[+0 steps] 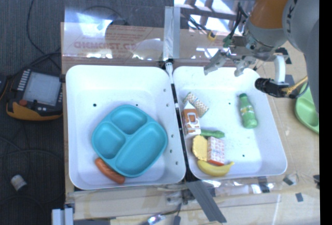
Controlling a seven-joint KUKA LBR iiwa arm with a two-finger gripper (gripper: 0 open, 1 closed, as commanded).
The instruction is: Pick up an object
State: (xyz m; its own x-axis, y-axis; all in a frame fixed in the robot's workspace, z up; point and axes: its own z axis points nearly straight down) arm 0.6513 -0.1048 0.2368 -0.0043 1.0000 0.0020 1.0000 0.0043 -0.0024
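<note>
My gripper (226,67) hangs over the far edge of the right bin (270,130), its two fingers (212,67) spread apart with nothing between them, so it is open. Below it in that bin lie a green bottle (248,110), a checkered packet (197,104), an orange box (191,122), a green bean-like piece (211,134), a red and white carton (216,150) and a banana (212,167). The bottle is the closest of these to the gripper, a little to its right and nearer the camera.
The left bin (88,84) holds a blue divided plate (129,139) and a sausage (109,171) by its near left corner. A clear panel and cardboard (114,45) stand behind the bins. A handheld pendant (33,94) lies on the floor at left.
</note>
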